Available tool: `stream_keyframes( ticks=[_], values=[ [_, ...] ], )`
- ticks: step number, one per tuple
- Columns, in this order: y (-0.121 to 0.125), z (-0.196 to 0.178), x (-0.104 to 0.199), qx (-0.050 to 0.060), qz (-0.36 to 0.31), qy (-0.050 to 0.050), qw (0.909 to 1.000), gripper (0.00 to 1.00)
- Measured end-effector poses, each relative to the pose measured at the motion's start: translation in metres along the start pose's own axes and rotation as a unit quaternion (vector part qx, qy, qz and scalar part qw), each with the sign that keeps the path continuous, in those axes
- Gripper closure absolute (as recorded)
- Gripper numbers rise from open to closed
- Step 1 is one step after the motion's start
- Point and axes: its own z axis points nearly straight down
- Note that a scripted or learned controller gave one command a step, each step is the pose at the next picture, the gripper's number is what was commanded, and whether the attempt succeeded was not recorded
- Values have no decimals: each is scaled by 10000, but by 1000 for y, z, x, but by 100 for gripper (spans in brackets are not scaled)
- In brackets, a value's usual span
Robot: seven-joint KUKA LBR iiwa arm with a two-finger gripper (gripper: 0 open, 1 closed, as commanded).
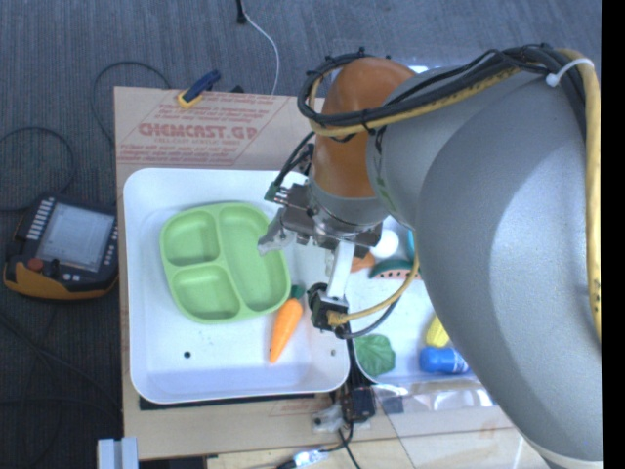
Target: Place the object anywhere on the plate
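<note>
Claw [305,234] hangs over plate's [200,262] right rim; carrot [284,328] lies just outside.

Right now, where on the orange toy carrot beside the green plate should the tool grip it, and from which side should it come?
Grip the orange toy carrot across its thick upper half, just below the green leaf end. It lies flat on the white bin floor, tapering toward the near wall, so the tip is probably too thin to hold. Come from straight above, fingers across its length; the green divided plate sits close at its upper left.
</note>
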Motion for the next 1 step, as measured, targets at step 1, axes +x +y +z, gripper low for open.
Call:
stream_keyframes(
  ticks=[1],
  values=[
    [0,-8,0,16,-10,-21,10000,100]
  ],
)
